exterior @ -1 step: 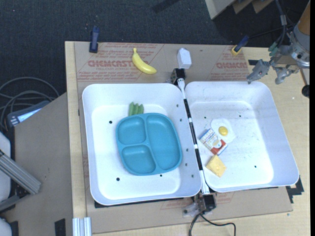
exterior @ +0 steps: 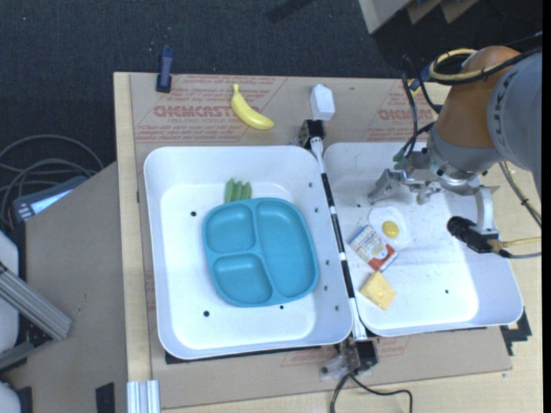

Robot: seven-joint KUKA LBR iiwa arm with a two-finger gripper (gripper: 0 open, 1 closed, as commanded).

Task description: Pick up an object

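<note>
bench with two white bins [exterior: 164, 231]; gripper [exterior: 405, 183] hovered over the right bin, finger state impossible to tell.
toy fried egg [exterior: 389, 227] lay just below it: likely light, stiff, flat; pinch its rim.

- The grey arm [exterior: 516, 101] reaches in from the right, its orange band [exterior: 469, 101] above the wrist.
- The gripper [exterior: 405, 188] points downward (its metal parts splay low beneath the wrist).

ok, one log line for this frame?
gripper over right bin | fried egg just below | cheese, packet untouched | nothing lifted
</note>
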